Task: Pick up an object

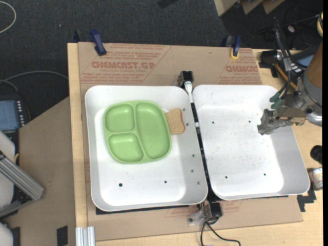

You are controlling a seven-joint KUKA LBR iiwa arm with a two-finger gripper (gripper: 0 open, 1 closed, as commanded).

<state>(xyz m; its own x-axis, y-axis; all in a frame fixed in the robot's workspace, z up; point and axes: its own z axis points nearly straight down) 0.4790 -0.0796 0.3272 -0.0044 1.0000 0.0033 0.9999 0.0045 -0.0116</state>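
The gripper point(266, 126) hangs over the right bin point(241, 186) near its right edge; I cannot tell its state. The green plate point(137, 132) and tan slice point(176, 121) sit in the left bin point(143, 188), so descending here would likely grasp nothing.

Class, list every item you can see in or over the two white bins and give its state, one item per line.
Green divided plate: lying flat in the left bin, right way up.
Tan sponge-like piece: lying flat in the left bin, against the plate's right edge.
Right bin: sitting level beside the left bin.
Hand: over the right bin near its right side, nothing seen between its fingers.
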